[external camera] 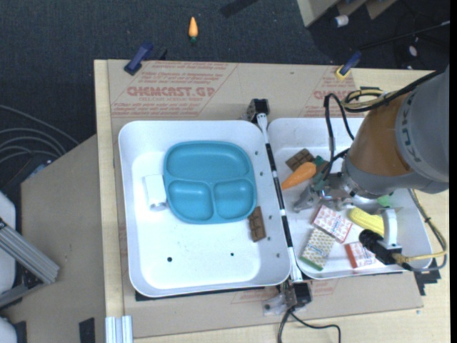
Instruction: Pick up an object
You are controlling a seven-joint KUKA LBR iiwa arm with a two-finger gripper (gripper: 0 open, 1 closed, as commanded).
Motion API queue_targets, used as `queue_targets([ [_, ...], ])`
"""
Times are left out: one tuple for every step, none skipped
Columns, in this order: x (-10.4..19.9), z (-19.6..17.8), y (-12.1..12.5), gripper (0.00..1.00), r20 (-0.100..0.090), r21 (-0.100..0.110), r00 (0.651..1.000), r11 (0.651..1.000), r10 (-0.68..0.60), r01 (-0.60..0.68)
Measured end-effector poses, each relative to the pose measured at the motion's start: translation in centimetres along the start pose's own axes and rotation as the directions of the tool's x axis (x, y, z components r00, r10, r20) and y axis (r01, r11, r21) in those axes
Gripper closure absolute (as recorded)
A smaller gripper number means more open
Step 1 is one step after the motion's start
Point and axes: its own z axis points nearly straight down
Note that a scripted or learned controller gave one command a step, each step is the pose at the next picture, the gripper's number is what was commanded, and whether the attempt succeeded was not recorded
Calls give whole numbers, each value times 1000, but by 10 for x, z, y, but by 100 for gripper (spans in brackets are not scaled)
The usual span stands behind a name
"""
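Several small objects are crowded into the right bin (421, 224), and the gripper (314, 191) is lowered among them, close beside the orange carrot (298, 176). Whether anything is held cannot be told, since the wrist hides the tip. The carrot is judged the likeliest object for the pick: it looks like a light, stiff plastic toy, smooth and tapered, so it is best taken across its thicker middle, where slipping out along the taper is less likely. A brown block (298, 159) lies touching the carrot's upper side and may be nudged. Two patterned packets (325, 236) lie just below the gripper; these are flat and thin, and are judged hard to take from above. A yellow banana (368, 219) and a red packet (358, 254) lie further right, partly under the arm. The divider between the bins stands near the carrot's tip. In the left bin (136, 191) a blue sectioned plate (207, 179), a white piece (154, 190) and another brown block (257, 225) are seen, well apart from the gripper.
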Motion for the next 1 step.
queue_targets([
  [0,-10,0,100,0,-2,1000,1000,0,0],
])
